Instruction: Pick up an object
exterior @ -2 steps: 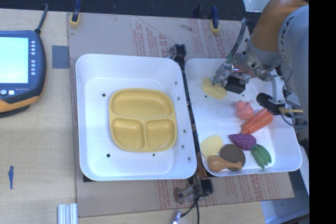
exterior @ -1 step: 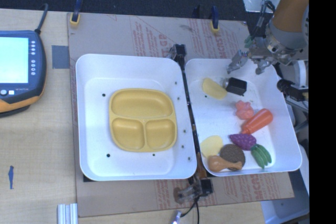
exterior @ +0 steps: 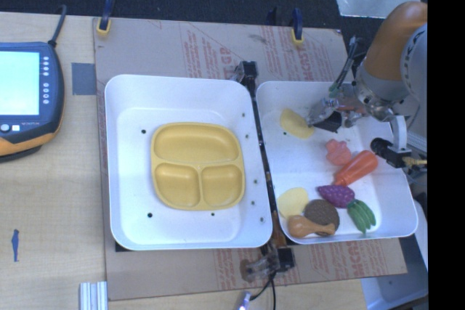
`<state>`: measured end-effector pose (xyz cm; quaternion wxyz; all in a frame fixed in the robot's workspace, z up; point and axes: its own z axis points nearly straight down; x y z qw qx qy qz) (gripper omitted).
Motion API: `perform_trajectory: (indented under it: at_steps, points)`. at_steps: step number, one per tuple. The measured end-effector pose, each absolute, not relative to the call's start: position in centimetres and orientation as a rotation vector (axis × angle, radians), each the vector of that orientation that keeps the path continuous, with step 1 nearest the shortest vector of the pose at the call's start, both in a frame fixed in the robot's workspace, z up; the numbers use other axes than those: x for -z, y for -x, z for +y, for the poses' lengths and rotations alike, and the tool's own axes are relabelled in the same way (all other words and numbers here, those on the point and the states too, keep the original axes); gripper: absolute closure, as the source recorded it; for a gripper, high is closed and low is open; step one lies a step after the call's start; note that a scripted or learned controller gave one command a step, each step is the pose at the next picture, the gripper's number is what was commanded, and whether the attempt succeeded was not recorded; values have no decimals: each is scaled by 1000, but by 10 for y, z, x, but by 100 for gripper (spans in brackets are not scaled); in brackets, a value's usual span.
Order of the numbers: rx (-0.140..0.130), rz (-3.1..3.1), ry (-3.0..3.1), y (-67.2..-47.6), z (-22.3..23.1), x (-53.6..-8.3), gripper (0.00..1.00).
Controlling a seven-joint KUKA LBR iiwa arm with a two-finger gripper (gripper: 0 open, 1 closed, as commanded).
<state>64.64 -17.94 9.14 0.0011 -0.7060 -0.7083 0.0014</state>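
The right bin (exterior: 287, 160) holds several toy foods: a pale yellow piece (exterior: 295, 124) at the upper left, a pink piece (exterior: 338, 152), an orange carrot (exterior: 357, 168), a purple piece (exterior: 336, 194), a green pepper (exterior: 362, 215), a yellow disc (exterior: 293, 200), a brown round piece (exterior: 321, 213) and a tan drumstick (exterior: 309, 228). My gripper (exterior: 325, 117) hangs low over the bin's upper part, just right of the pale yellow piece. Nothing can be seen between its dark tips.
The left bin (exterior: 131, 156) carries a yellow divided tray (exterior: 197, 165). A teach pendant (exterior: 25, 98) lies on the bench at far left. Clamps (exterior: 296, 24) sit on the cardboard's back edge. The arm's grey and orange body (exterior: 396, 47) looms over the right bin's upper right corner.
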Motion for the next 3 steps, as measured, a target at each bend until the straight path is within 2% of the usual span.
perform_trajectory:
  at_steps: [1, 2, 3]
  points:
    - [-2, -2226, 2216, -657, -141, -108, 0]
    - [-5, -2223, 2216, -569, -196, -91, 0]
    - [-7, -2226, 2212, -569, -196, -102, 100]
